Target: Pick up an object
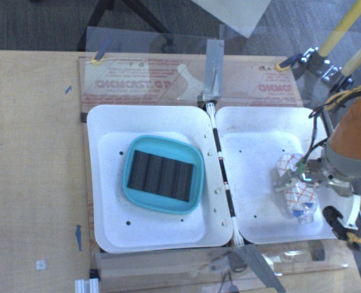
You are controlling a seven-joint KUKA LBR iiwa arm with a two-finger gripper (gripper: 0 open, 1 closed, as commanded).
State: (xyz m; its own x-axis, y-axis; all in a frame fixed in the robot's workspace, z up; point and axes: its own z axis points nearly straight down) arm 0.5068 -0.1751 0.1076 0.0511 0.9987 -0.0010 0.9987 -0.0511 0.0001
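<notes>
The hand (297, 177) is sitting low in the right bin (253, 145), right over a crumpled white packet with red and blue print (297, 195) lying near that bin's right side. Can't tell if the hand is apart or together, and nothing is visibly being lifted, so the pick is looking not yet done. A teal tray with dark ridged insert (163, 174) is lying untouched in the left bin (107, 127).

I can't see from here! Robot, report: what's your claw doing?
Gripper low in right white bin, over crumpled white patterned wrapper. Grasp unconfirmed. Teal plastic tray with dark ribbed insert untouched in left white bin.
</notes>
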